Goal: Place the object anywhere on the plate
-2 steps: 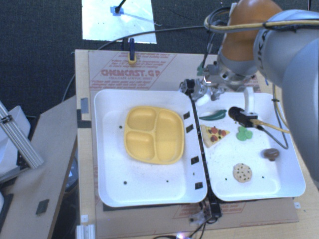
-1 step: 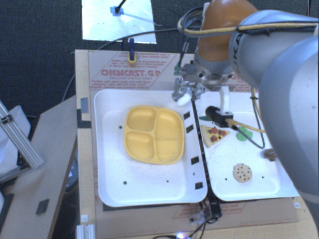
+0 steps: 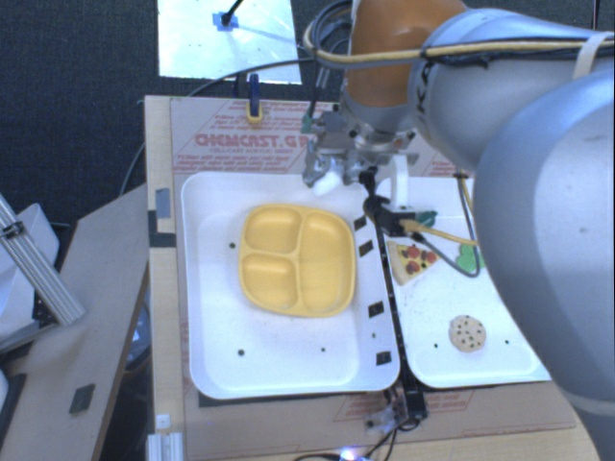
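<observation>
One small white object [image 3: 327, 182] sits at the tip of my gripper [image 3: 336, 173], above the far edge of the left bin [image 3: 207, 353]; I cannot tell whether it is actually gripped. Just below it lies the yellow plate [image 3: 295, 259], smooth plastic, rounded-square, split into three compartments. In the right bin [image 3: 500, 368] I see a pizza slice toy [image 3: 412, 261], a round speckled cookie [image 3: 467, 333] and a green-handled utensil [image 3: 452, 243]. My grey arm [image 3: 538, 152] overhangs that bin's right side.
</observation>
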Motion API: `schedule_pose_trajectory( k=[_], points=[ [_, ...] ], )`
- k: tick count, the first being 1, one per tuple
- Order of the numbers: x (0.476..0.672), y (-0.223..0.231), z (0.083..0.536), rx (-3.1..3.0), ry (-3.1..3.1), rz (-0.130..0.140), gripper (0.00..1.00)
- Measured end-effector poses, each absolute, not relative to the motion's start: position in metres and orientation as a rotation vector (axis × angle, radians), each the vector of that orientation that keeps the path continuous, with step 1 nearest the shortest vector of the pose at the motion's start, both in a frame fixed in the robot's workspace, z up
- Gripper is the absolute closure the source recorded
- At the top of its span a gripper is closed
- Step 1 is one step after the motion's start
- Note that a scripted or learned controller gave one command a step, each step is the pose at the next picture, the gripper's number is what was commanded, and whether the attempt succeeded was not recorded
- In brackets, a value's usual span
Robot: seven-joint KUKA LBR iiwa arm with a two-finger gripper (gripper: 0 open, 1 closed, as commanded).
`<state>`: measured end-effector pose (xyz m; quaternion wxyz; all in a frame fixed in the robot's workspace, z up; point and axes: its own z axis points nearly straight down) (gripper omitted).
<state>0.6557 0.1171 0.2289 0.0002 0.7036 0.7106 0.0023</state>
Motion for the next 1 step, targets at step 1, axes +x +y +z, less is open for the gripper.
schedule_pose_trajectory(
  k=[1],
  points=[
    [0.6647,0.1568,0.2165,2.212,2.230,0.004,1.00]
  ],
)
